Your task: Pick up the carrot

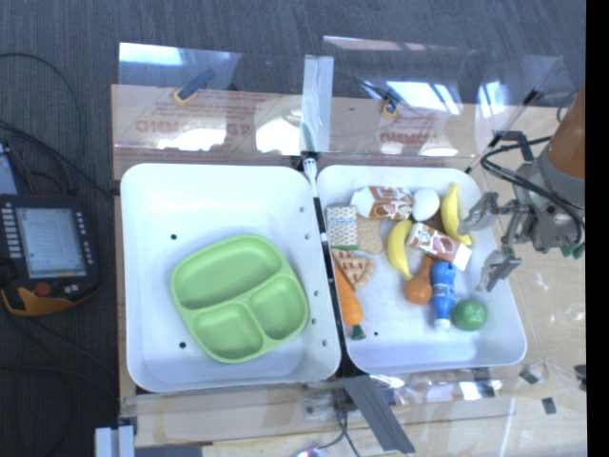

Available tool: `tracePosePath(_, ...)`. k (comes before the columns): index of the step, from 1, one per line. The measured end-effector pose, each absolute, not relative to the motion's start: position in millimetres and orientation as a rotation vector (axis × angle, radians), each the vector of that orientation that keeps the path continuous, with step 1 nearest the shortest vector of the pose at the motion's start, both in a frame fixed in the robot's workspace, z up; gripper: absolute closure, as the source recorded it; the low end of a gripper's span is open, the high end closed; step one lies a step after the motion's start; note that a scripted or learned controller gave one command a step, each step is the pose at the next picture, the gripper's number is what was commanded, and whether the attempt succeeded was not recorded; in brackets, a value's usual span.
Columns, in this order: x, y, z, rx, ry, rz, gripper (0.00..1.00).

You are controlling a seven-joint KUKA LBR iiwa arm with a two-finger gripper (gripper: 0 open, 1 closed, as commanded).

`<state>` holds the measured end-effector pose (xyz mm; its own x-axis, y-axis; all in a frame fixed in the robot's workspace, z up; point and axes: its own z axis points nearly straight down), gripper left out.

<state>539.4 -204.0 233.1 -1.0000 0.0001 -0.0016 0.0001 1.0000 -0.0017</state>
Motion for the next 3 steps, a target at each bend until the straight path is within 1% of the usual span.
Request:
tracePosePath(1,494.0,-105,182,0.038,3.145,0.004,0.0)
tracePosePath(2,529.1,-132,91,0.108,3.124,-0.005,0.0)
tracePosePath(3,531.2,-132,103,0.104,3.119,-0.011,1.0)
